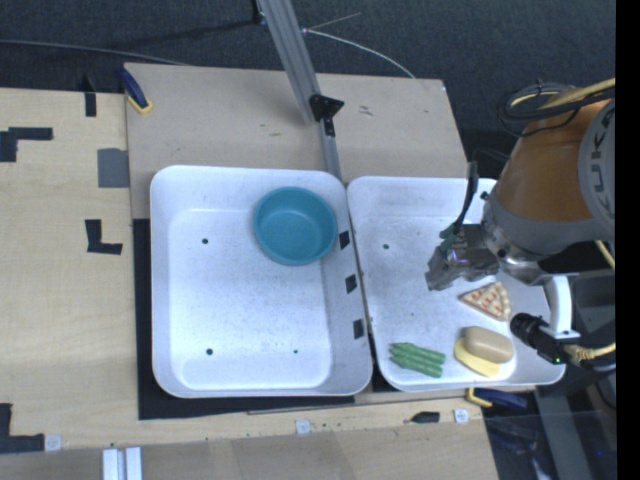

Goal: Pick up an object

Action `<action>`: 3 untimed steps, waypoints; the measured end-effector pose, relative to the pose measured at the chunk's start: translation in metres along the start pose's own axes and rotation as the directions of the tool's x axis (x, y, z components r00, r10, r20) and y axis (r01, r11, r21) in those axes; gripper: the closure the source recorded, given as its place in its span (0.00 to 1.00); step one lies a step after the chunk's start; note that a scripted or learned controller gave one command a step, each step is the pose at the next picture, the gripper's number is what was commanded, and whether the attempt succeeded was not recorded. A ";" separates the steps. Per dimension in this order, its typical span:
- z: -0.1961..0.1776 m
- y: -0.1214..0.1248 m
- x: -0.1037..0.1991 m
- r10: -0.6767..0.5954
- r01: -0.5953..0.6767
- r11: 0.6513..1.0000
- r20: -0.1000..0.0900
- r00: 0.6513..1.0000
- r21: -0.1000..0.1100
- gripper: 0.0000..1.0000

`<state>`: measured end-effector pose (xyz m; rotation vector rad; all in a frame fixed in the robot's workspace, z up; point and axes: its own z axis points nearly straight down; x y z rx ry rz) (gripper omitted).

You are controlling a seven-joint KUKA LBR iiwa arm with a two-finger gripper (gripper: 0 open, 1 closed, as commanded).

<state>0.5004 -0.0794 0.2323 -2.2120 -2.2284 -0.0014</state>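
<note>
My gripper [443, 273] hangs over the right bin [400, 228], near its middle right, with the grey and orange arm reaching in from the right. A pizza slice toy [487, 300] lies just right of and below the fingertips. A tan and yellow bread-like piece [484, 350] sits in the bin's near right corner. A green bean bundle [416, 358] lies along the near wall. A blue bowl [294, 225] stands at the back of the left bin [200, 298]. I see nothing between the fingers.
A slanted metal rod [300, 63] runs from the top down to the gap between the bins. Black clips [352, 283] mark the shared wall. The bins rest on a wooden bench [60, 268].
</note>
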 end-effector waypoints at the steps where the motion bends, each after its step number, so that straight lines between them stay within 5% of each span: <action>1: 0.004 0.020 0.044 0.001 -0.001 1.000 0.000 1.000 0.001 1.00; 3: 0.021 0.046 0.151 0.000 0.000 1.000 0.001 1.000 0.001 1.00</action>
